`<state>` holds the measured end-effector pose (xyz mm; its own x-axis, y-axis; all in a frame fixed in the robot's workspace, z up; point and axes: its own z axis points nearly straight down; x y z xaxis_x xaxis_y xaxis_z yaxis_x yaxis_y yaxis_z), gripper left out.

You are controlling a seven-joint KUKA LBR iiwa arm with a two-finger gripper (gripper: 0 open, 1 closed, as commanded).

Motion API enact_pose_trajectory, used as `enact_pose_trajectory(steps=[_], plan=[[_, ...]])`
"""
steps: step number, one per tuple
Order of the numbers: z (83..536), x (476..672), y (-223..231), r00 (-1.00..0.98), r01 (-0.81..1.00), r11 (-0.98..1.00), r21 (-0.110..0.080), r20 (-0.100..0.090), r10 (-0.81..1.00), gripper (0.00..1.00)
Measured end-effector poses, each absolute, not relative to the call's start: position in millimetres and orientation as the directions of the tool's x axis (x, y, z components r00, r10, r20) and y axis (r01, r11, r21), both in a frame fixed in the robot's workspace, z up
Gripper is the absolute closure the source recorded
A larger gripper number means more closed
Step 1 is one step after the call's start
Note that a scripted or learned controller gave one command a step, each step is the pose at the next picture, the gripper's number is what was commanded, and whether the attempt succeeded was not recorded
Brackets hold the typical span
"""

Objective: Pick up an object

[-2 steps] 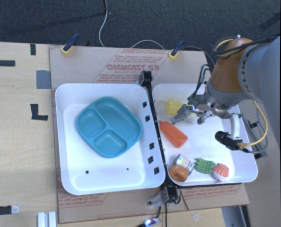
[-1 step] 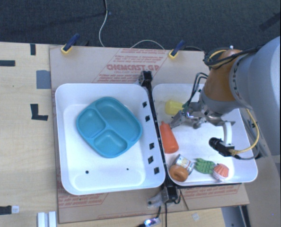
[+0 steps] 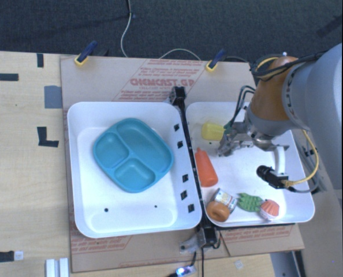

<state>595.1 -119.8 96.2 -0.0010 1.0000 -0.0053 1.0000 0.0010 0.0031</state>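
Two shallow white bins sit side by side on a bench [image 3: 21,131]. The left bin [image 3: 79,172] holds a blue divided plate [image 3: 133,153]. In the right bin [image 3: 293,206], the robot's hand [image 3: 228,146] reaches low near the far left corner, just beside a yellow block [image 3: 212,131]; whether it is released or clenched cannot be told. An orange carrot-like piece [image 3: 205,167] lies along the left wall. A small can [image 3: 220,206], a green toy [image 3: 250,202] and a pink-and-white piece [image 3: 269,209] rest near the front edge.
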Motion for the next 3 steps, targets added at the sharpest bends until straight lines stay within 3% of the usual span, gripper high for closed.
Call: enact_pose_trajectory(steps=[3], plan=[[267.1,594.3,-112.1,-0.002,1.000,0.002,0.005,-0.001,1.000,1.00]])
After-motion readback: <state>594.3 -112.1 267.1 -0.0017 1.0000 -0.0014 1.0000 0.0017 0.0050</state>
